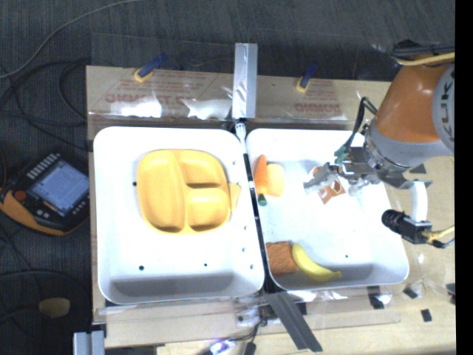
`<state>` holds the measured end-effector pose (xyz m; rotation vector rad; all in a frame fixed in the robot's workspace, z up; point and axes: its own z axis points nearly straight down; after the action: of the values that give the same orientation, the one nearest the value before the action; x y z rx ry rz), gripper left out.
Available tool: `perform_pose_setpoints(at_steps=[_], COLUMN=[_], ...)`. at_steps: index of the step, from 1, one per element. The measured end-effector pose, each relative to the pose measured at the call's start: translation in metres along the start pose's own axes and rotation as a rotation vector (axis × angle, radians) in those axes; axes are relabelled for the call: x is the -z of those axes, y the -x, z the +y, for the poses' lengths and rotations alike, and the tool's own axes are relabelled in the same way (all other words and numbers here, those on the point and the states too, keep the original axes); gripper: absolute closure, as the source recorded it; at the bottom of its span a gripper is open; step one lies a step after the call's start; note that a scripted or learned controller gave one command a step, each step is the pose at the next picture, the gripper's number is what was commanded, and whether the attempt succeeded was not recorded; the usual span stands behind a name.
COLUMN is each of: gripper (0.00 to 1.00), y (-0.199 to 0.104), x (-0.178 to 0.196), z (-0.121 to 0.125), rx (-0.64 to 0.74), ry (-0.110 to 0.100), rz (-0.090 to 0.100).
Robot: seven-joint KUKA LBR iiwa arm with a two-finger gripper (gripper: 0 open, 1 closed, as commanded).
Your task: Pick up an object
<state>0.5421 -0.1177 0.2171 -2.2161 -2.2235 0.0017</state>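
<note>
My gripper (336, 181) hangs low over the upper middle of the right bin (369, 268), at the end of the grey arm with its orange band (414, 109). A small orange-brown piece (331, 191) sits right at the gripper's tip; whether it is gripped is unclear. An orange carrot (260, 172) and a pale yellow block (276, 180) lie by the bin's left wall. In the bin's front left corner a banana (315, 266) rests against a brown chunk (279, 257).
The left bin (118, 272) holds a large yellow divided tray (183, 191). A metal divider post (244, 80) stands behind the two bins. A black handheld pendant (52, 191) lies on the floor to the left.
</note>
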Motion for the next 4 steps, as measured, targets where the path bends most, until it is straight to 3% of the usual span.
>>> perform_pose_setpoints(at_steps=[1, 2, 3, 4], gripper=[0.0, 0.0, 1.0, 0.0], y=[0.014, 0.078, 0.078, 0.078], x=[-0.1, -0.129, -0.118, -0.118], z=[0.044, 0.085, 0.086, 0.086], rx=[0.033, 0.008, 0.009, 0.009], ry=[0.04, 0.008, 0.011, 0.01], rz=[-0.01, -0.007, -0.009, -0.009])
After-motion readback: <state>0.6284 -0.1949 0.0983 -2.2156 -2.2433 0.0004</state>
